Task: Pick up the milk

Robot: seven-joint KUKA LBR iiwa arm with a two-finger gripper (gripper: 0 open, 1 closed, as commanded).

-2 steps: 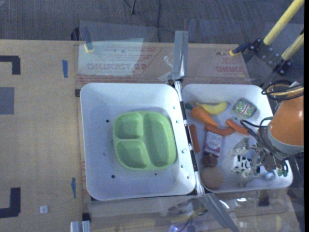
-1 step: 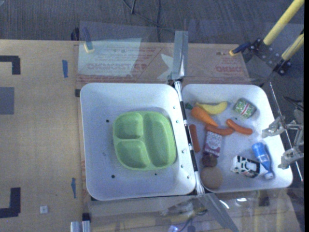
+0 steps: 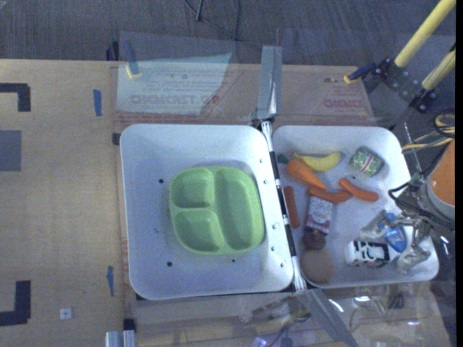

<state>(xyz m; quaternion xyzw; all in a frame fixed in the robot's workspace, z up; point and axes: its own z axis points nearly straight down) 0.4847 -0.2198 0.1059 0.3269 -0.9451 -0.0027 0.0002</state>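
Observation:
The milk [image 3: 367,252] is a small white carton with black cow patches and a blue end, lying on its side near the front right corner of the right bin [image 3: 416,270]. My gripper [image 3: 400,238] is low over the carton's blue right end and stands open. One metal finger [image 3: 382,225] is on the far side and the other [image 3: 417,252] on the near right side. The carton's white body sticks out to the left of the gripper. Whether the fingers touch the carton is unclear.
The right bin also holds a banana [image 3: 319,161], a carrot [image 3: 304,173], two sausages [image 3: 359,189], a green-lidded can [image 3: 366,162], a dark snack packet [image 3: 318,216] and a brown ball [image 3: 317,265]. A green divided plate [image 3: 215,210] lies in the left bin [image 3: 141,194].

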